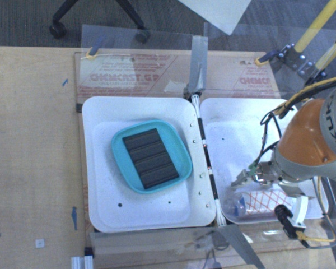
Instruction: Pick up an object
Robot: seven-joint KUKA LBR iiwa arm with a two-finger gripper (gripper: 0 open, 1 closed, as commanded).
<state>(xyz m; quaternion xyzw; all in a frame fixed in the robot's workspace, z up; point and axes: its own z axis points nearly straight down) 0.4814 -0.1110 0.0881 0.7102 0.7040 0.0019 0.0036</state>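
Gripper (252, 175) hangs low in our right bin (235, 122) above a clear red-checked packet (257, 202); we cannot tell its state

Arm (311, 142) cut off at right edge, its wrist hiding part of clear red-checked packet (257, 202).

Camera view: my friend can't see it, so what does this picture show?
A grey and orange robot arm reaches into the right white bin, over a clear packet with red criss-cross lines. The left white bin holds a turquoise plate carrying a dark ridged block.
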